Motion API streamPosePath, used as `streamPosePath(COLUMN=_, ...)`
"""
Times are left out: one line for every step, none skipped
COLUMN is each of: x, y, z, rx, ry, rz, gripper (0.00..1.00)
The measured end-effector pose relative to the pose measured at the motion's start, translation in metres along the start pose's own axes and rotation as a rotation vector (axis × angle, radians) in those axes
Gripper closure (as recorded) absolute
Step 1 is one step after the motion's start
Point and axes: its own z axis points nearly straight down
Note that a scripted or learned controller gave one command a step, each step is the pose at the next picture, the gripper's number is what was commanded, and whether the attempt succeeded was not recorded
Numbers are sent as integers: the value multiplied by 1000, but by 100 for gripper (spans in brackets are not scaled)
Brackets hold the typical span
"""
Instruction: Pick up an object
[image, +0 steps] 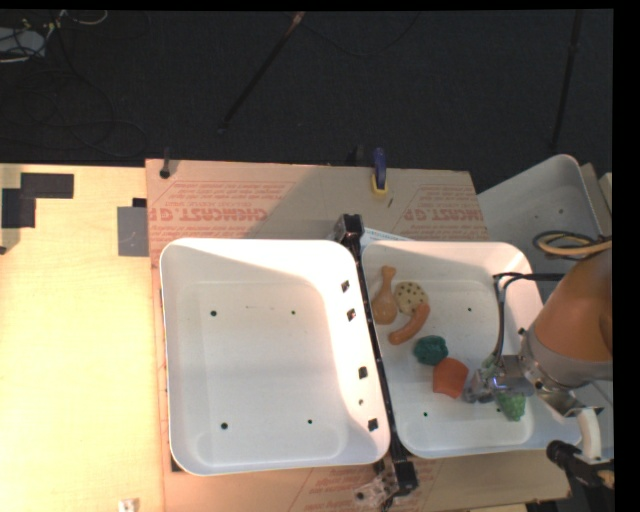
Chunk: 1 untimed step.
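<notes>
The right white bin (455, 258) holds several small toys. A tan drumstick (384, 296) and a speckled cookie (408, 294) lie near its left wall. Just below them is an orange sausage shape (411, 323), then a teal lump (431, 349) and an orange-red block (449, 377). A light green piece (513, 405) lies at the bin's lower right. My gripper (487, 387) is low in the bin between the orange-red block and the green piece, close to both. The wrist hides part of the green piece.
The left white bin (260, 262) sits beside the right one, with a black clip strip (362, 330) along the shared edge. Both rest on brown cardboard (250, 205). The arm's orange band (578, 320) overhangs the right bin's right rim.
</notes>
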Motion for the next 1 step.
streamPosePath(x=66, y=11, z=-208, rx=-16, ry=0, rz=-9, gripper=100)
